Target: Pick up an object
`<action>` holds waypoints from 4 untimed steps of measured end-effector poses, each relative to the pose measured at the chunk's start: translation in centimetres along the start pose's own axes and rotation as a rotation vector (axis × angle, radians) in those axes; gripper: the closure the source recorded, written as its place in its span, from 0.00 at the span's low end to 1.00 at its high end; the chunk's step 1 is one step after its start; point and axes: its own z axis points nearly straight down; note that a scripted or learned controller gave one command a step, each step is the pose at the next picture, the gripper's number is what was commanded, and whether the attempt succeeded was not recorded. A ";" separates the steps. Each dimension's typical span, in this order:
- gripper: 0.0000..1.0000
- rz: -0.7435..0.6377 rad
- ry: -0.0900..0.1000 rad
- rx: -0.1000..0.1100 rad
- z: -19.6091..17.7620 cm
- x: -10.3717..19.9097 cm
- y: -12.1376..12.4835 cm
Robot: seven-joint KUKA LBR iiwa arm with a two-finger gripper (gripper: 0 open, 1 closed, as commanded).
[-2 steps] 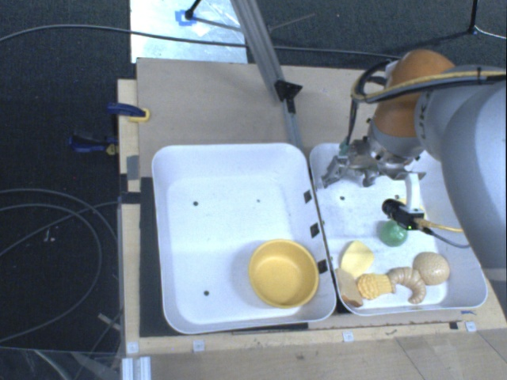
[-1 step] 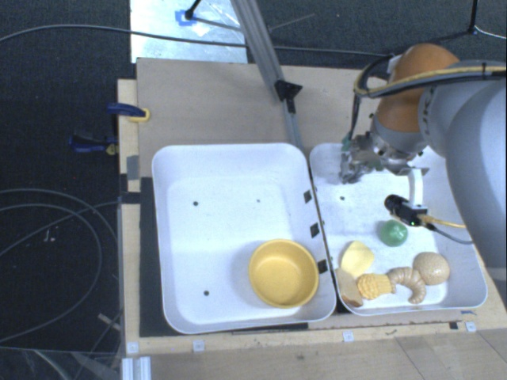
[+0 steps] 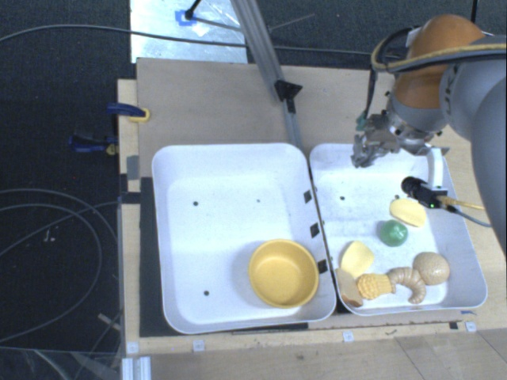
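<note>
Nearest the camera, along the front wall of the right bin point(image 3: 475, 291), a cluster of small objects is lying: a yellow corn cob point(image 3: 372, 286) is sitting just beside a pale yellow wedge-shaped piece point(image 3: 356, 256), the two apparently touching, and a curved tan piece point(image 3: 408, 281) is resting against a rounded beige, mushroom-like object point(image 3: 432, 267) toward the right wall. A little farther back, a small green ball point(image 3: 392, 233) is lying near the middle of that bin, with a pale yellow oval piece point(image 3: 408, 211) just beyond it and slightly to the right, close but seemingly apart. In the left bin point(image 3: 182, 172), a yellow bowl point(image 3: 283, 272) is sitting upright in the front right corner, near the wall shared with the other bin. Farther back, the gripper point(image 3: 366, 150) is hovering over the rear left part of the right bin, well apart from all the objects; nothing is showing between its fingers, and whether they are spread or closed cannot be told at this angle. Behind it the grey arm with its orange band point(image 3: 440, 58) is reaching in from the right. Farthest off, a grey metal pole point(image 3: 261, 46) is slanting across the bench point(image 3: 214, 101) toward the back.
</note>
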 end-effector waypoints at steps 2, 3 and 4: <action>1.00 -0.005 0.000 0.002 -9.6 -0.2 0.2; 1.00 -0.008 0.002 0.008 -7.9 4.9 -1.0; 1.00 -0.008 0.002 0.007 -7.6 9.3 -1.6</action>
